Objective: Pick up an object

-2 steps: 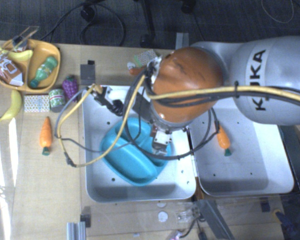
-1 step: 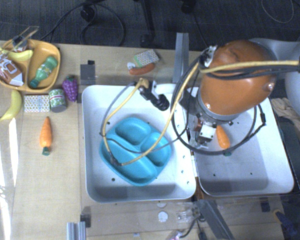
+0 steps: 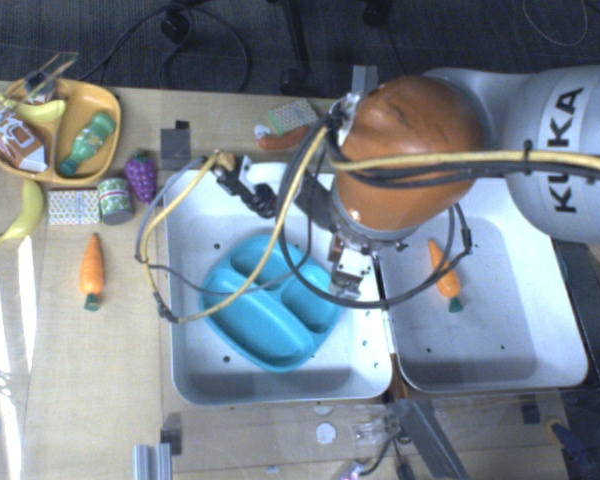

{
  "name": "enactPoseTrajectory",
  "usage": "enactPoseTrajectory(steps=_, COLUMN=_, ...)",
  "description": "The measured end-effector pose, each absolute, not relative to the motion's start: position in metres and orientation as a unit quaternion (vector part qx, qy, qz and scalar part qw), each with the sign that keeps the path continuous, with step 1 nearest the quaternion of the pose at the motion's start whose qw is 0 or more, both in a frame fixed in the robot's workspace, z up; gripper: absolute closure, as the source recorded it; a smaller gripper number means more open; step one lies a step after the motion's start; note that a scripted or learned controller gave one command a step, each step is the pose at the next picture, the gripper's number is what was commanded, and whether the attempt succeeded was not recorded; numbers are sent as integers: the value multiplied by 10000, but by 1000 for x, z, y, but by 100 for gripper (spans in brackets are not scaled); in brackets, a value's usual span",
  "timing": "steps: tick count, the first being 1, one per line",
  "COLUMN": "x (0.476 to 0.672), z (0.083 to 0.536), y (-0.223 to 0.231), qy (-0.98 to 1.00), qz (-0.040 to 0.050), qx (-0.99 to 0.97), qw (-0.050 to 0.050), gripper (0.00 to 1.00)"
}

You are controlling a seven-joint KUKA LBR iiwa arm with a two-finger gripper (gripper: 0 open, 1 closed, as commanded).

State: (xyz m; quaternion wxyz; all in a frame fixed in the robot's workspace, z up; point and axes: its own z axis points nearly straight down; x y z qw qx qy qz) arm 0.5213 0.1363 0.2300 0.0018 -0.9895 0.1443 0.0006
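Observation:
A blue divided plate lies tilted in the left bin. A small orange carrot rests in the right bin, close to its left side. My gripper hangs below the orange wrist, over the wall between the two bins and just above the plate's right edge. The wrist and cables cover most of it.
Yellow and black cables loop over the left bin's back and left side. On the bench to the left lie a second carrot, a banana, purple grapes, a can and a yellow bowl holding a green bottle.

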Motion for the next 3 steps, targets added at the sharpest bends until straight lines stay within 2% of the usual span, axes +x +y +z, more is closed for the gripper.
enactPoseTrajectory(steps=1, x=493, z=248, y=46, qy=1494, qz=11, qx=-9888, qw=8, gripper=100)
enactPoseTrajectory(steps=2, x=529, z=203, y=111, qy=1090, qz=13, qx=-9940, qw=17, gripper=100)
enactPoseTrajectory(steps=3, x=514, z=238, y=175, qy=1031, qz=4, qx=-9947, qw=17, gripper=100)
